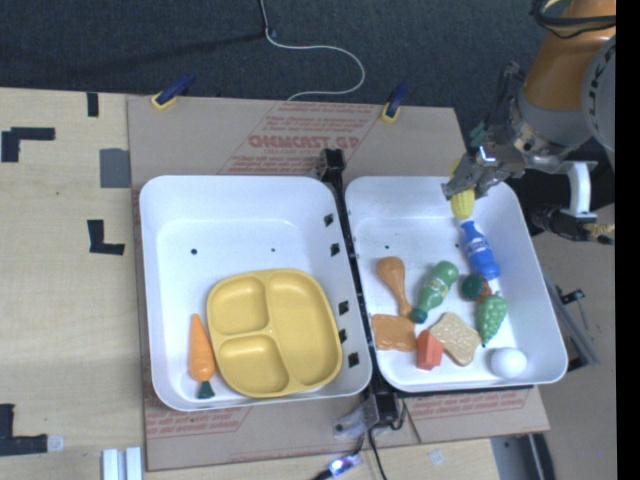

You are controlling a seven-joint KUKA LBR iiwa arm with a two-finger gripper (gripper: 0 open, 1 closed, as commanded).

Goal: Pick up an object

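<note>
Two white bins sit side by side, and the claw [468, 184] hangs over the far right corner of the right bin [400, 200]. A small yellow piece [463, 205] shows at its fingertips, apparently pinched between nearly closed fingers, though the view is too small to be sure it is lifted clear. Just beneath the claw and toward the near edge lies a blue bottle [481, 255], its long axis running away from the claw toward the bin's near right side. Farther on that same line are a green bumpy piece [491, 317] and a white ball [509, 362]; to the claw's left and nearer the camera lie a green bottle [436, 288], a drumstick [394, 280] and a bread slice [459, 338]. Well off to the left, the other bin [165, 208] holds a yellow plate [272, 330] and a carrot [201, 352]. As I judge it, the coming move is a straight lift.
</note>
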